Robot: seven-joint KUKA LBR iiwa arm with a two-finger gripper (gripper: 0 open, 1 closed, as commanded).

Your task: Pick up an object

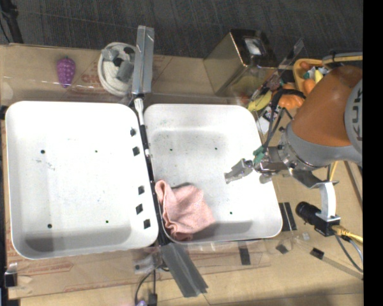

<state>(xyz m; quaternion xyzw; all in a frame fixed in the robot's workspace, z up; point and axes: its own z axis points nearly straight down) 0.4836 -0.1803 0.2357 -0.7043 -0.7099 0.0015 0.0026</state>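
Observation:
A crumpled pink cloth (pixel 185 210) lies in the right bin (pixel 198 132), against its near left corner by the divider. My gripper (pixel 238 171) hangs over the right part of that bin, to the right of the cloth and slightly farther back, apart from it. Nothing shows between its fingers. The grey arm with its orange band (pixel 329 110) reaches in from the right edge.
The left bin (pixel 70 171) sits beside the right one. Behind the bins lie a purple grape-like toy (pixel 66 71), a white roll (pixel 117 67) and a brown box (pixel 238 59). Cables and small clutter sit at the back right.

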